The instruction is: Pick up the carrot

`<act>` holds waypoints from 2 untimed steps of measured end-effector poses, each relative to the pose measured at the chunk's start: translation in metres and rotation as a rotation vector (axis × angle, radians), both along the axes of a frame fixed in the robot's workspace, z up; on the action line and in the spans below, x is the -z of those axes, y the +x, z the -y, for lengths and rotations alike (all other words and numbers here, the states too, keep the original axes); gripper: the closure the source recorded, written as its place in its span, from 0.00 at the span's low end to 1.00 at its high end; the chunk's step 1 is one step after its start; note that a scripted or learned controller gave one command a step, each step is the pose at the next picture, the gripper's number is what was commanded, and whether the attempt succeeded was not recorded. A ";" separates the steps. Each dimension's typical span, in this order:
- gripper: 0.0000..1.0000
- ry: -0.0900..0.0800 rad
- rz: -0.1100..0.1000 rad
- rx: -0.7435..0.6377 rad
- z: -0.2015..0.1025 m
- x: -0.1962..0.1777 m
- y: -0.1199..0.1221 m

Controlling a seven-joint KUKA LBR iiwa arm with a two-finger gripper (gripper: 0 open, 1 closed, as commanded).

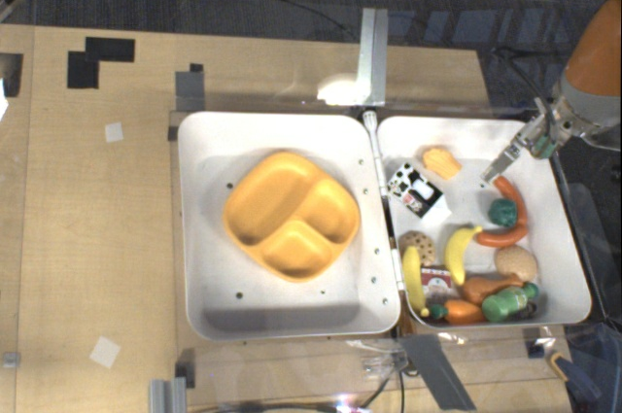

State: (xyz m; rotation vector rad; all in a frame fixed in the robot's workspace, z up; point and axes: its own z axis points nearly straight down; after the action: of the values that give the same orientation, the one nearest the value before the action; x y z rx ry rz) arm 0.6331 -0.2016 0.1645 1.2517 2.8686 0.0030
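We cannot tell whether the gripper is apart or together: it appears as one thin slanted shape over the right bin, near the bin's back right corner. The arm is cut off by the right edge, so we see little more than its orange band. Several items in the front of the right bin overlap, and their outlines are hard to separate.

We locate the carrot in the front part of the right bin, close to the front wall. It is a short orange body lying roughly level, with a dark green end toward the left. A banana lies just to its left, and a green vegetable sits just to its right. The gripper is well apart from the carrot.

The left bin holds a yellow divided plate.
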 end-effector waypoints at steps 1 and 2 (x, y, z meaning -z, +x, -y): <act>0.00 0.005 0.000 0.476 0.003 -0.033 0.033; 0.00 0.008 0.024 0.523 -0.025 0.049 0.017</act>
State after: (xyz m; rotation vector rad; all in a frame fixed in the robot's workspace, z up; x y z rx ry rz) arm 0.6497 -0.1763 0.1158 1.9392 2.4327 0.0242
